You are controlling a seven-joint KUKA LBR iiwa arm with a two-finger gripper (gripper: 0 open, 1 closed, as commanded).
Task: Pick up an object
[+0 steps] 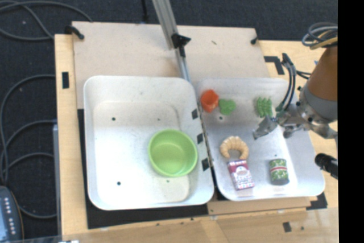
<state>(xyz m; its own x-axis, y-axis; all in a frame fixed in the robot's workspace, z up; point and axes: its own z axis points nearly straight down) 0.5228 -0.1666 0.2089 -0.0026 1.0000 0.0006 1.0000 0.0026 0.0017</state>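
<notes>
Objects for picking all lay in the right-hand shallow white bin (pixel 296 148): a small orange cup-like piece (pixel 209 100) and a round green lump (pixel 227 106) touching near the divider, a knobbly green cluster (pixel 263 106) further right, a tan ring-shaped pastry toy (pixel 234 147) mid-bin, a red-and-white carton (pixel 241 174) just below it, and a short green can (pixel 278 171) toward the front right. The left-hand white bin (pixel 114 122) held a lime-green plastic bowl (pixel 173 152) near its inner wall.

The grey two-finger gripper (pixel 266 128) hung over the right bin, just below the green cluster and to the right of the pastry, gripping nothing that could be seen. Whether its claw stood wide or narrow could not be told from that angle.

A good grasp probably called for centring over one item before descending; the cluster sat nearest. The pastry and carton lay almost touching, so closing on either risked nudging the other. The can stood apart with bare floor around it, an easier target. The orange piece and green lump crowded the divider wall, leaving little finger room there. The bin's middle offered the most open room.
</notes>
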